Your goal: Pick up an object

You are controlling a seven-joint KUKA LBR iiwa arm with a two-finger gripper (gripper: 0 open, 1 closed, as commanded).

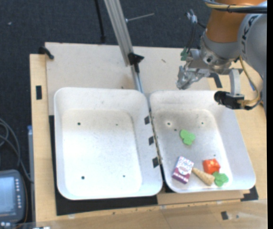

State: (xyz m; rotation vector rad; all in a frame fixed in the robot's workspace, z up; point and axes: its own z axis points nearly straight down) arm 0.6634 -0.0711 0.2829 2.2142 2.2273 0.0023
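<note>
The right bin point(231, 128) holds several small things. A green piece point(187, 137) lies near its middle. Along its front edge lie a purple and white carton point(182, 170), a tan cone point(203, 176), a red piece point(211, 166) and another green piece point(220, 179). My gripper point(185, 80) hangs above the back rim of the right bin, well behind the objects. Nothing shows between its fingers.
The left bin point(65, 128) sits beside the right one, a narrow gap with black clips between them. A slanted metal post point(122, 32) rises behind the bins. A monitor point(0, 194) stands off the bench at the lower left.
</note>
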